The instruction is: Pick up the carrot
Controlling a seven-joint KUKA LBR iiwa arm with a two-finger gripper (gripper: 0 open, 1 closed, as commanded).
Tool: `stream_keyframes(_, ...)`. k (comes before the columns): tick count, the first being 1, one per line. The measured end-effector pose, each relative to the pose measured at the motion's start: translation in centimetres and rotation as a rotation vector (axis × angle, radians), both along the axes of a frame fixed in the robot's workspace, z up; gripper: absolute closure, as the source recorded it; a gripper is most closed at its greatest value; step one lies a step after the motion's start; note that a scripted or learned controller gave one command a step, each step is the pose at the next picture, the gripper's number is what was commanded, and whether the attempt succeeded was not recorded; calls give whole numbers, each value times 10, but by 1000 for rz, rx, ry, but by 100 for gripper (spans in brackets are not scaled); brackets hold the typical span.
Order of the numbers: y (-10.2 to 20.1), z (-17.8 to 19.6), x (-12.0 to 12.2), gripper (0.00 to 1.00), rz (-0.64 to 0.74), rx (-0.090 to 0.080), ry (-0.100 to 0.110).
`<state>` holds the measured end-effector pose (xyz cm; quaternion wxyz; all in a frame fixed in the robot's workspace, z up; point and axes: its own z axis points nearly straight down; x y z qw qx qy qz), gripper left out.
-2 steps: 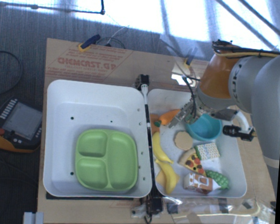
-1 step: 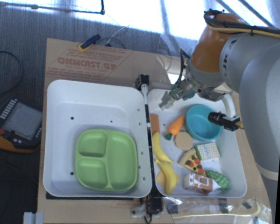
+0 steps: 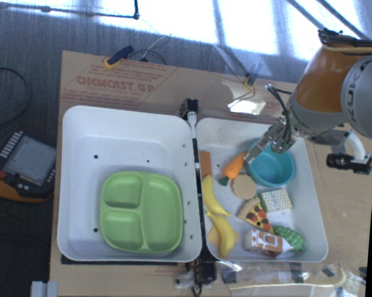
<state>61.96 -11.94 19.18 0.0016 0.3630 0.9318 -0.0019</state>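
The fingers (image 3: pixel 258 152) of the grey two-finger gripper (image 3: pixel 263 151) are seen just above the rim of a blue bowl; whether they are open or closed cannot be told, and nothing is seen held between them.

Nearest the viewer, in the right white plastic bin (image 3: pixel 316 217), a small toy house (image 3: pixel 263 242), a green leafy toy (image 3: pixel 289 238) and a toy pizza slice (image 3: pixel 255 215) are laid. Beside them two yellow bananas (image 3: pixel 217 218) are stretched along the bin's left wall. In the left white bin (image 3: pixel 83 136) a green divided plate (image 3: pixel 141 212) is set.

Farther back, the small orange carrot (image 3: pixel 234 167) is found lying tilted, touching the round blue bowl (image 3: pixel 273 168) on its left side, just beside the gripper.

Farthest, the arm's orange band (image 3: pixel 325 79) is seen at the right.

A miss is judged likely: the carrot is crowded by the bowl, so the bowl's rim could be struck or caught, or the carrot pushed aside.
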Motion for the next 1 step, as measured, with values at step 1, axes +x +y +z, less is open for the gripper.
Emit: stream_keyframes(1,56,8,-55,100,-231,5,2)
